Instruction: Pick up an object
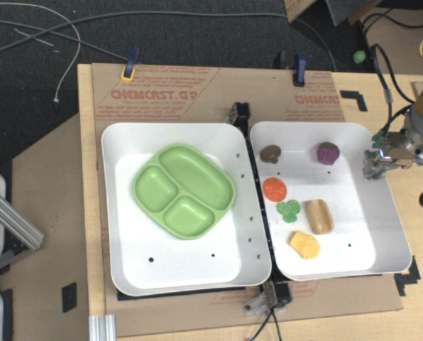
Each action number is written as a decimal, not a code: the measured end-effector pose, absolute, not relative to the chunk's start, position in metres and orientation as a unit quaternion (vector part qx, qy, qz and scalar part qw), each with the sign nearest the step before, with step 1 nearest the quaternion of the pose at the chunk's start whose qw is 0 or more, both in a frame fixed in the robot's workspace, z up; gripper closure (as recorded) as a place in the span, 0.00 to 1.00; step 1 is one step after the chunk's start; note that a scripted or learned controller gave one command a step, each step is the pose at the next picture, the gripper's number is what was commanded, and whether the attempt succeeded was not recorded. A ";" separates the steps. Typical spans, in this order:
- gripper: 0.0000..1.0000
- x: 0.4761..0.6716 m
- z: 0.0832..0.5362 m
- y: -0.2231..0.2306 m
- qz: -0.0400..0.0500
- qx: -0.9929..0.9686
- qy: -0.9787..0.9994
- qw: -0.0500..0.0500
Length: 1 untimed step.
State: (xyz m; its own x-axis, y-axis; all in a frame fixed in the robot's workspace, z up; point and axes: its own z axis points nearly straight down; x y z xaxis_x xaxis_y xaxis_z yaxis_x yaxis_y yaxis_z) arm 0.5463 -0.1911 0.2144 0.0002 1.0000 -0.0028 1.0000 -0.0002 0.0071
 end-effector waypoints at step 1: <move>1.00 0.548 0.279 -0.193 0.002 0.707 0.708 0.004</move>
State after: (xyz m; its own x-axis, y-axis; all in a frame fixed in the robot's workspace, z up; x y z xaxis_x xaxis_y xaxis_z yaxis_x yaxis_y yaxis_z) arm 0.5482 -0.1928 0.2794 -0.0016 1.0000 -0.0033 1.0000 0.0017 0.0086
